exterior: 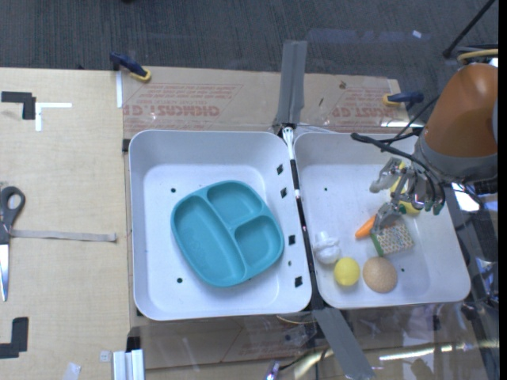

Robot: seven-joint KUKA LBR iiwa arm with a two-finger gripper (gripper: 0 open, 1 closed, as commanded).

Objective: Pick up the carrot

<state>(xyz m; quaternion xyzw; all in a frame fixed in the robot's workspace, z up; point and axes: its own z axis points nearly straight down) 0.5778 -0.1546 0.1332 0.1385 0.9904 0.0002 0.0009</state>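
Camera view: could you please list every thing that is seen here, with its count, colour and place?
bins: two, white, side by side on the bench
plate: one, blue with three compartments, in the left bin
carrot: one, orange, right bin, just left of the gripper
lemon: one, yellow, near front of right bin
ball: one, tan, right of the lemon
white object: one, white, beside the divider, too small to identify
green packet: one, greenish, right of the carrot
scissors: one, grey, far left on the bench
clamps: two, blue and yellow, behind the bins
gripper: one, grey, over the right bin
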